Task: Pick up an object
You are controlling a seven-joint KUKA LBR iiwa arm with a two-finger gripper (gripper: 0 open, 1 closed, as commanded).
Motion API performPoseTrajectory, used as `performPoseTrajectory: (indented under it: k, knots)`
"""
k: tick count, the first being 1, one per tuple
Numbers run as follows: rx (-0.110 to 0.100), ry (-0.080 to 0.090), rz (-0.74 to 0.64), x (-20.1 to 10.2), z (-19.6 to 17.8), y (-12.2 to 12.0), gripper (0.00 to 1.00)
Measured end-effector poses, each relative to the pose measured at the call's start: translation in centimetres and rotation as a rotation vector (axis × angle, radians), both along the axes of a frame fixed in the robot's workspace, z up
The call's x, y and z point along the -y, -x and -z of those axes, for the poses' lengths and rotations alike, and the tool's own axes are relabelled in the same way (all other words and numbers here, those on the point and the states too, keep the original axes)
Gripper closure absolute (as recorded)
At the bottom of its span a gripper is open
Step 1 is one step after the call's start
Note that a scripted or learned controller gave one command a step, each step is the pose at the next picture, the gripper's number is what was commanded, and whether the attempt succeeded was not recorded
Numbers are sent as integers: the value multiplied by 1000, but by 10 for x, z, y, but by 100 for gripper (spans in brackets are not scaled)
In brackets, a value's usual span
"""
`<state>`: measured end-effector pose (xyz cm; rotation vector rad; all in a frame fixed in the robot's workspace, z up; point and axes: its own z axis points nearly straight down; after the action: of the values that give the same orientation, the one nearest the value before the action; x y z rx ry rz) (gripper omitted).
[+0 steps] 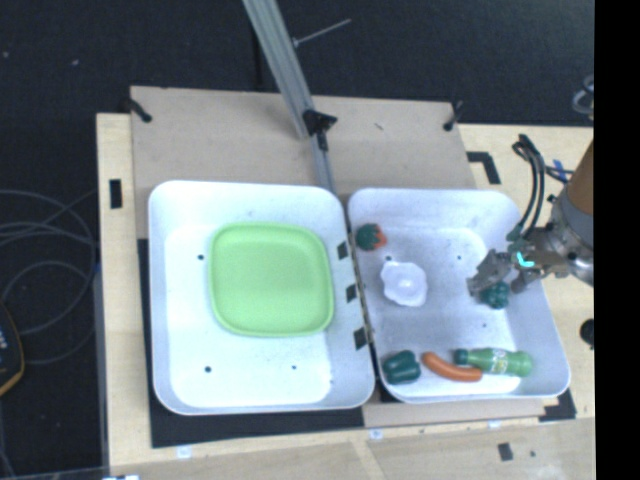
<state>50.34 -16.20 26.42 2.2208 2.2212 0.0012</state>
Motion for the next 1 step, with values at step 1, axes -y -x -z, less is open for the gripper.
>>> performPoseTrajectory:
  k: [1]
  knots:
    - [0,0,0,0,0,0,0]
